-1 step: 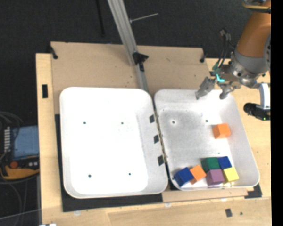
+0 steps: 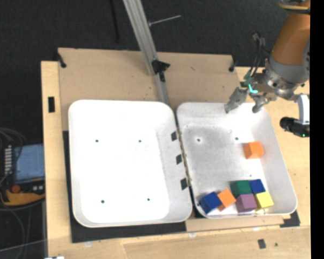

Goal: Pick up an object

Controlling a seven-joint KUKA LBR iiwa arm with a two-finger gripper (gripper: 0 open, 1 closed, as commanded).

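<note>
Toward the right side of the right bin [image 2: 275, 144] an orange block [image 2: 254, 150] lies alone, small, tilted a little, with bare white floor around it. Along that bin's near wall huddle a blue block [image 2: 210, 202], a second orange block [image 2: 226, 198], a green block [image 2: 241, 188], another blue block [image 2: 256, 186], a purple block [image 2: 246, 202] and a yellow block [image 2: 264, 199], touching one another. Beside it on the table [image 2: 51, 144] sits the left bin [image 2: 119, 161]. Over the right bin's far edge hangs the gripper [image 2: 242, 104], spread wide, grasping nothing, well apart from every block

Light wood table [image 2: 51, 144] on dark floor [image 2: 21, 26]; metal pole [image 2: 143, 34] slants across; blue box [image 2: 29, 163] and cables [image 2: 0, 139] at left.
</note>
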